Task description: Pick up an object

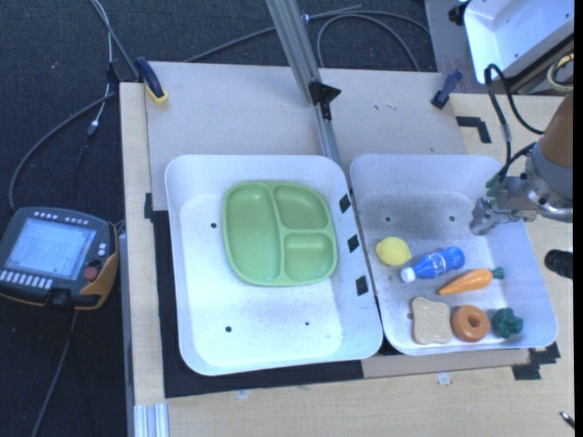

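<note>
Toys, like the bottle [435, 264] and carrot [469, 280], sit just below-left of the tool [483, 217], which hovers holding nothing, probably lining up; can't tell its state.

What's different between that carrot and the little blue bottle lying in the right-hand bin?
The carrot is orange with a green tip at its right end; the bottle is blue with a white cap at its left end. The carrot tapers to a point, while the bottle is rounded and stubby. The bottle lies farther back, just behind the carrot. Both lie on their sides, tilted the same way, side by side in the right bin.
</note>
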